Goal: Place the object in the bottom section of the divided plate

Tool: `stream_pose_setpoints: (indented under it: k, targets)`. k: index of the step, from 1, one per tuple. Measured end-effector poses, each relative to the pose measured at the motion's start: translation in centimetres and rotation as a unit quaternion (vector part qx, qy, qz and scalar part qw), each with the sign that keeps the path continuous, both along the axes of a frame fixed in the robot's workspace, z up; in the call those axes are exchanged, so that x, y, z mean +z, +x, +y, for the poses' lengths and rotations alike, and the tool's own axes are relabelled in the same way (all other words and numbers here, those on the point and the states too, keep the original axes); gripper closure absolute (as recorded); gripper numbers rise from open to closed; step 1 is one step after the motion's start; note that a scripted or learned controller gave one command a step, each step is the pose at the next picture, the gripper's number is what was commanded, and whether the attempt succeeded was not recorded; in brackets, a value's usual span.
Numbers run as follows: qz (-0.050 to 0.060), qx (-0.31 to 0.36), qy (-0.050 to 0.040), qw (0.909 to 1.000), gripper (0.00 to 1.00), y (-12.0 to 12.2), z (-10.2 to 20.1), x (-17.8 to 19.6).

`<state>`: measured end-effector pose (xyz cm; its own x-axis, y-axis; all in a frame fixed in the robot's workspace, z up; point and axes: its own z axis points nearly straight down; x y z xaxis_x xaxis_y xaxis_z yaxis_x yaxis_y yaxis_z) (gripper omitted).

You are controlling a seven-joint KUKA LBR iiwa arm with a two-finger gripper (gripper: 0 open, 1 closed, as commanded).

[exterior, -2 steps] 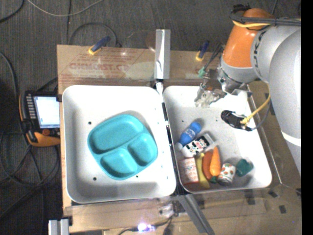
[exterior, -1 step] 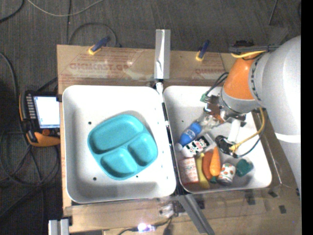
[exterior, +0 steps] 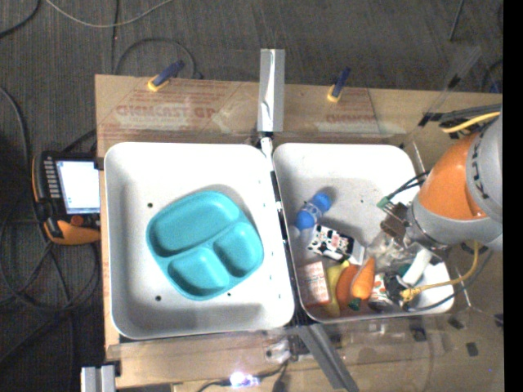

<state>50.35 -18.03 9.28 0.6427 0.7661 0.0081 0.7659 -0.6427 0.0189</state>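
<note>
We see gripper (exterior: 398, 261) low in right bin (exterior: 359, 166), amid clutter; grip state we cannot tell. Orange carrot-like toy (exterior: 360, 282) lies just beside it, touching yellow item (exterior: 334, 282). Black-white printed card (exterior: 330, 242): we cannot read writing. Blue bottle (exterior: 311, 211) nearby. Teal divided plate (exterior: 205, 242) sits in left bin (exterior: 131, 219), three sections.
</note>
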Motion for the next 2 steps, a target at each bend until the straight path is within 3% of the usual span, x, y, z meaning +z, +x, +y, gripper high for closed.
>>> stream_pose_setpoints:
  k: [1, 2]
  targets:
    - [0.0, 0.241, -0.0084, 0.9705, 1.0, -1.3, 3.2, 0.0]
    - [0.011, 0.174, 0.0083, 0.9846, 1.0, -2.0, 22.5, 7.6]
